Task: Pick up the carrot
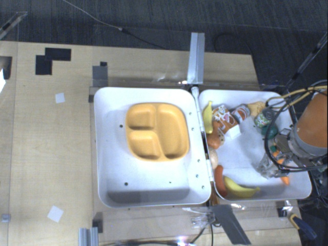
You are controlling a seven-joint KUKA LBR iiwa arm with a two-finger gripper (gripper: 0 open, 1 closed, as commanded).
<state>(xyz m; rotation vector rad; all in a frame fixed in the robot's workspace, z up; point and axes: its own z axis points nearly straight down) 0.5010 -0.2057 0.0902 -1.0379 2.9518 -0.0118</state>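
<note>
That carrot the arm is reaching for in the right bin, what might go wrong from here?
The carrot lies close to the right bin's front right corner, largely hidden under the gripper, so the fingers might hit the bin wall or slide off it. Loose cables loop around the wrist and could catch on something. A bottle lies just behind the arm and could be knocked as it lifts.
</note>
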